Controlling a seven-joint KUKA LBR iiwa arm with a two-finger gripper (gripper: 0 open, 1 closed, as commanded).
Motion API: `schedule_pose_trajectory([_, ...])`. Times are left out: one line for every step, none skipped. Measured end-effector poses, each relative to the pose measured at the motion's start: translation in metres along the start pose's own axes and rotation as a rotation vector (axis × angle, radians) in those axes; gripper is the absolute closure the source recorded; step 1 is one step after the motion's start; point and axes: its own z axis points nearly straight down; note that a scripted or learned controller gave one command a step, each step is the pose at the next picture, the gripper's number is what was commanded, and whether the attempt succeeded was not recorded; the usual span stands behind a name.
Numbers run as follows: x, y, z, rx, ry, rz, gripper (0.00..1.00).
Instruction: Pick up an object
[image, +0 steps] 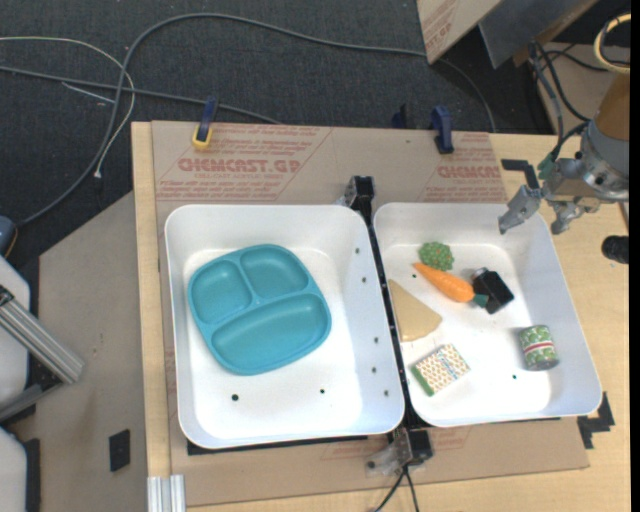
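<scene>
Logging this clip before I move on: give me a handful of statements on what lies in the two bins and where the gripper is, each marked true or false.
1. The blue divided plate lies in the left bin. True.
2. The carrot lies on the blue divided plate. False: it lies in the right bin, beside the broccoli.
3. The gripper has its fingers spread, with nothing between them. True.
4. The gripper hovers over the left bin. False: it is at the right bin's far right corner.
5. The small can lies near the right bin's right wall. True.
6. The black object lies apart from the carrot. False: it sits against the carrot's end.
</scene>
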Motion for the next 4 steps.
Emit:
schedule_pose_trajectory([0.001, 0.003, -0.01, -0.015, -0.003, -0.004, 0.0])
schedule_pose_trajectory([-0.002, -0.005, 0.037, -0.011, -0.002, -0.003, 0.0])
schedule_pose_trajectory([0.006, 0.001, 0.082, -0.013, -0.003, -0.005, 0.0])
schedule_pose_trajectory([0.006, 0.002, 0.127, -0.013, -0.003, -0.005, 0.0])
